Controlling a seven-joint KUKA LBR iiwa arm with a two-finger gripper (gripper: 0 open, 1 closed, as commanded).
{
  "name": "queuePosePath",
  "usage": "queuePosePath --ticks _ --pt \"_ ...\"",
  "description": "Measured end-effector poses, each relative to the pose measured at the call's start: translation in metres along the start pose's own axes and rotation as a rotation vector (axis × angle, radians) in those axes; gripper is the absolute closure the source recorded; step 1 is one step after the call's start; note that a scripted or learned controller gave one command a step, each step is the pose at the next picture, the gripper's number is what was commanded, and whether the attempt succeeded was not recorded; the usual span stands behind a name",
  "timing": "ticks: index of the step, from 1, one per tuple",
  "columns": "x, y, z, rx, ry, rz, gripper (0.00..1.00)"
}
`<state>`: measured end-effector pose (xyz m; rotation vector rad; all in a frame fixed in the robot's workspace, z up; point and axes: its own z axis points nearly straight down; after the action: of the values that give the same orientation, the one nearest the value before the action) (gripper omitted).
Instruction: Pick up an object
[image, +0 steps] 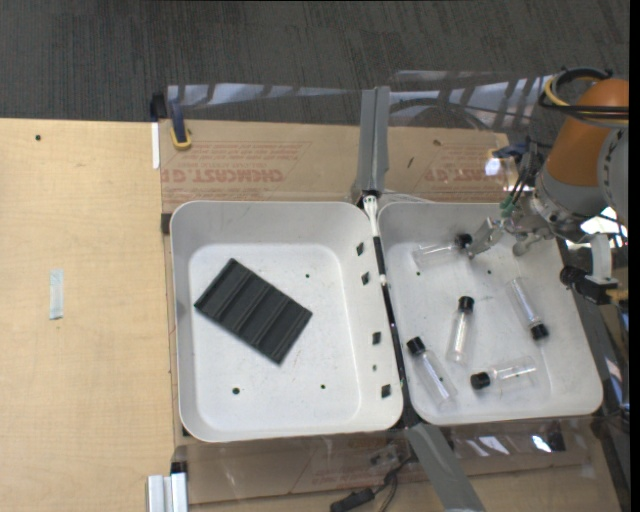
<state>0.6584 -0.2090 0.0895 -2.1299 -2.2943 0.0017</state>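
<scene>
Several clear tubes with black caps lie in the right bin (570, 400): one at the far side (440, 250), one in the middle (460, 328), one to the right (525, 305), one near the left wall (430, 370) and one at the front (508, 374). My gripper (505, 238) hangs over the far part of this bin, just right of the far tube's cap. Its fingers stand apart, open, with nothing between them. A black ridged slab (252, 310) lies at a slant in the left bin (190, 400).
A grey divider post (374, 150) rises behind the seam between the bins. Cardboard (260, 165) lines the bench behind them. A wooden surface (80, 300) with a small grey strip (56, 295) spreads to the left.
</scene>
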Motion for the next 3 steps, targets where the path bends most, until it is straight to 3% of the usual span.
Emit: queuePosePath --ticks 1,2,3 --pt "0.000 0.000 0.000 0.000 0.000 0.000 0.00" --pt "0.066 0.001 0.001 -0.002 -0.008 -0.053 0.00" --pt "0.054 -0.083 0.002 -0.003 -0.006 -0.060 0.00"
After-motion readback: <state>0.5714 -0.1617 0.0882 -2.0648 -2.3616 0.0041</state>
